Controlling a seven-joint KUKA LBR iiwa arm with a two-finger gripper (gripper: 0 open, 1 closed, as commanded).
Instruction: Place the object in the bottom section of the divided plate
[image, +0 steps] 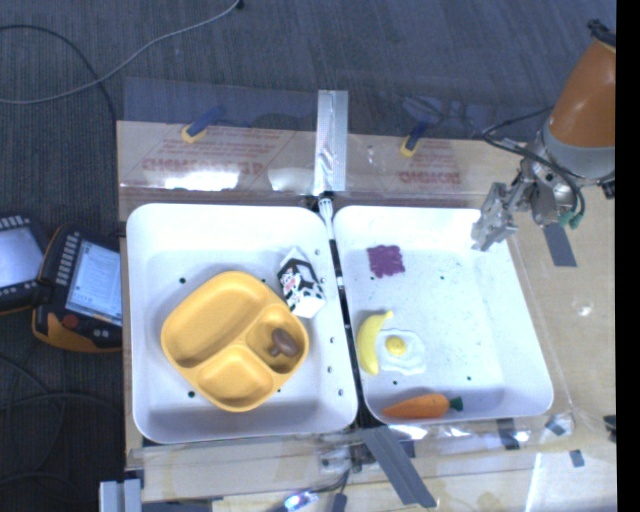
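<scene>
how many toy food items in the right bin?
4. Purple grape-like piece near the back left, yellow banana by the left wall, fried egg touching it, orange carrot along the front wall. None look hidden.

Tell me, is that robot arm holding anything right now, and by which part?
Nothing is held. The tool hangs over the right bin's top right corner, with no object between its tips.

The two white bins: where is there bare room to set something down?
The right bin has bare floor along its right side, beyond the purple piece, banana, fried egg and carrot. The left bin is crowded by the yellow plate and milk carton; only its upper-left corner is bare.
</scene>
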